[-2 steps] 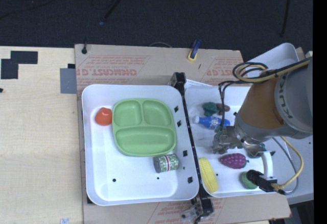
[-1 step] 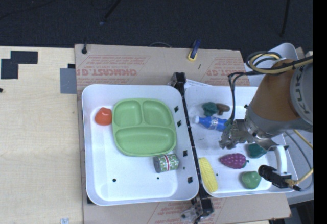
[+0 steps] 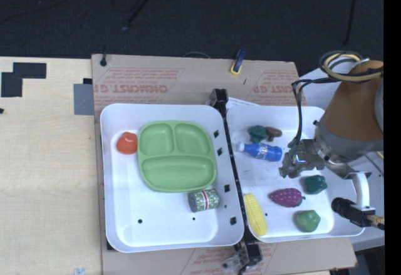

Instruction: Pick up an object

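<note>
In the left bin (image 3: 119,230), an orange cup (image 3: 127,143), a green divided plate (image 3: 176,156) and a small can (image 3: 204,200) are seen. In the right bin (image 3: 313,114), a corn cob (image 3: 255,214), blue bottle (image 3: 262,151) and purple grapes (image 3: 286,197) lie. The gripper (image 3: 293,166) hangs right of the bottle; its grasp cannot be told.

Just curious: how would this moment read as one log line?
arm: over right bin | pincer: low, between blue bottle and dark green toy | held: nothing seen

The brown cardboard sheet (image 3: 156,83) under the bins carries upside-down red lettering, too blurred to read.
</note>
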Motion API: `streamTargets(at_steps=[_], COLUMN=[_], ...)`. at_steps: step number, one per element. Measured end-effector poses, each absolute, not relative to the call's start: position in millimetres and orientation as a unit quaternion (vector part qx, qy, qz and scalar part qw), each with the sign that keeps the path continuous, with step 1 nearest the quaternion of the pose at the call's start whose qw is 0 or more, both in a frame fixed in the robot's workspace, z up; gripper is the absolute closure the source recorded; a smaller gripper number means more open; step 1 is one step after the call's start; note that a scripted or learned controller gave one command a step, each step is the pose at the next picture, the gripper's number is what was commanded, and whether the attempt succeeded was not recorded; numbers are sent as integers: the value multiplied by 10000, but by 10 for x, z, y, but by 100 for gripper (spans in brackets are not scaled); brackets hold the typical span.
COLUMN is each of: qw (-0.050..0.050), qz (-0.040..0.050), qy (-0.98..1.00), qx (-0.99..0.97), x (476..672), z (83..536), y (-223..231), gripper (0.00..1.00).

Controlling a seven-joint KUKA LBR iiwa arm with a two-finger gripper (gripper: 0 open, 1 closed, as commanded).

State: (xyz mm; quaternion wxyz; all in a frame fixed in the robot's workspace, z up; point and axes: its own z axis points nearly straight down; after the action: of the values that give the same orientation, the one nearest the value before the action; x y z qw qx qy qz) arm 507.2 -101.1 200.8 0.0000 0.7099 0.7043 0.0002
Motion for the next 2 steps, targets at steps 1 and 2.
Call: streamTargets(at_steps=[1, 2], qw=[-1, -8], qz=[1, 4], qy=[7074, 7088], qx=[7068, 7054], x=[5077, 5462], z=[2288, 2342], y=[-1020, -592], gripper=[100, 100])
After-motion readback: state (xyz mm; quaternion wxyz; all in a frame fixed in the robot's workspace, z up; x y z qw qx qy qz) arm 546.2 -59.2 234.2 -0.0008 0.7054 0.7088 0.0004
